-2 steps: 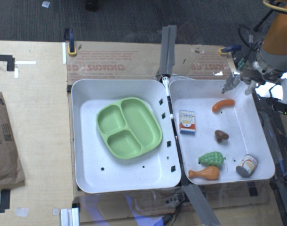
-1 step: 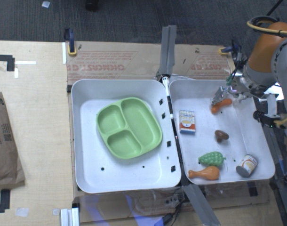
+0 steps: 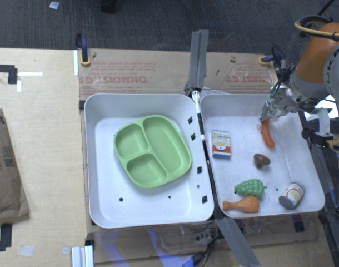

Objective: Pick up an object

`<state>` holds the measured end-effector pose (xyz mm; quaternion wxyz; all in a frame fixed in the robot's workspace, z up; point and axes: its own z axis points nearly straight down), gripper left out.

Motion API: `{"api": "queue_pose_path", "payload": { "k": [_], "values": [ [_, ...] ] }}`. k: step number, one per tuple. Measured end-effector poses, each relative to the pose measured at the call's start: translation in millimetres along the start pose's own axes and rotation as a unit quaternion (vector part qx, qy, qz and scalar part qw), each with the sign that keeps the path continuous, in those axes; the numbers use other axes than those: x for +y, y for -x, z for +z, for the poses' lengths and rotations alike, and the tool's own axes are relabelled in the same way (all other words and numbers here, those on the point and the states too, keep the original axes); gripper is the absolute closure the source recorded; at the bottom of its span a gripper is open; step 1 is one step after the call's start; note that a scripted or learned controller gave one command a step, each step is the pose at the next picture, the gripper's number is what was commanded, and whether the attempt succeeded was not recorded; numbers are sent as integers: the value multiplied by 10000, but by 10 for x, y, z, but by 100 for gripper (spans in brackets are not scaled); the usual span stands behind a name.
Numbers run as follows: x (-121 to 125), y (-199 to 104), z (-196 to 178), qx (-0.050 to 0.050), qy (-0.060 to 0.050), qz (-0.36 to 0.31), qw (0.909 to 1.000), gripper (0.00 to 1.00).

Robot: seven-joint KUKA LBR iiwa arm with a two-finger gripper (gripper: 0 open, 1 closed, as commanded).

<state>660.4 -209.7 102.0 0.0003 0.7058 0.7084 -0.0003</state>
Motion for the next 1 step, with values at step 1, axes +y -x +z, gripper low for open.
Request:
{"api": "queue_pose_path", "payload": {
  "k": [1],
  "values": [
    [-670,-651,-1272,-1,-10,1087,9941,100]
  ]
}}
